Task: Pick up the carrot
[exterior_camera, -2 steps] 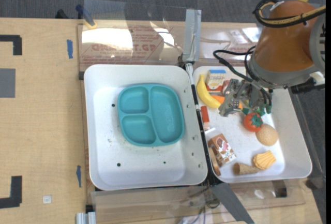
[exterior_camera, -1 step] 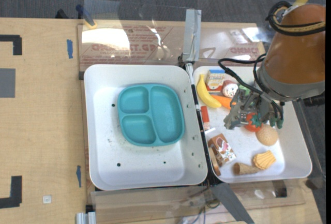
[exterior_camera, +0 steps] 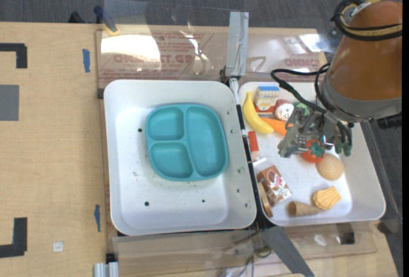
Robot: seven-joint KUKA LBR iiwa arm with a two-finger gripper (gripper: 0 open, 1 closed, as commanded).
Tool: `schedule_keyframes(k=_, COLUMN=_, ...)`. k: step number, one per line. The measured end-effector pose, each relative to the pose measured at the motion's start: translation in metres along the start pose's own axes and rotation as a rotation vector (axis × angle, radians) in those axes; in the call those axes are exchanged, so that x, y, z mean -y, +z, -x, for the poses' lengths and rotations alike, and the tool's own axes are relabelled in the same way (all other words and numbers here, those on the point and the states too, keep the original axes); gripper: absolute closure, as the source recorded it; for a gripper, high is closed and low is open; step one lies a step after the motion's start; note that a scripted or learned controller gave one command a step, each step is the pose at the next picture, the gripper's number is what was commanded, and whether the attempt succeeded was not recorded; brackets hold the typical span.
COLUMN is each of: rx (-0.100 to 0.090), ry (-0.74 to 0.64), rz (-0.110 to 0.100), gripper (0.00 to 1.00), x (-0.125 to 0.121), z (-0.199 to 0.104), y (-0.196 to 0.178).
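**Gripper positioned over right bin, beside carrot**

The left bin (exterior_camera: 128,141) holds a teal divided plate (exterior_camera: 188,141) with three compartments, set near the bin's centre. The right bin (exterior_camera: 364,186) holds the smaller items. The arm (exterior_camera: 370,58), grey with an orange band, enters from the right and extends down over the right bin's upper half.

The gripper (exterior_camera: 295,141) hangs above the bin floor near the middle of the right bin. Whether it is spread or pressed together cannot be told; no item is visible between its tips.

The carrot (exterior_camera: 276,126) lies in the upper left part of the right bin, just left of the gripper and just beside the banana (exterior_camera: 253,117). A red tomato (exterior_camera: 313,154) sits partly hidden under the gripper body. A brown round item (exterior_camera: 330,169) lies just below it. A snack packet (exterior_camera: 274,184), a ridged yellow item (exterior_camera: 326,197) and an ice-cream cone (exterior_camera: 300,208) occupy the lower part of the bin.
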State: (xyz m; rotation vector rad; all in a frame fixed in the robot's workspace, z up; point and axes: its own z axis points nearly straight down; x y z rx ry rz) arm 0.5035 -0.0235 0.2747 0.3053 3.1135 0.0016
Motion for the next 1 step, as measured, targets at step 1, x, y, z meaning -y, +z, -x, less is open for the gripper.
schedule_keyframes(k=1, rx=-0.011, ry=-0.310, rz=0.000, gripper=1.00, x=0.0386, z=-0.0165, y=0.0701)
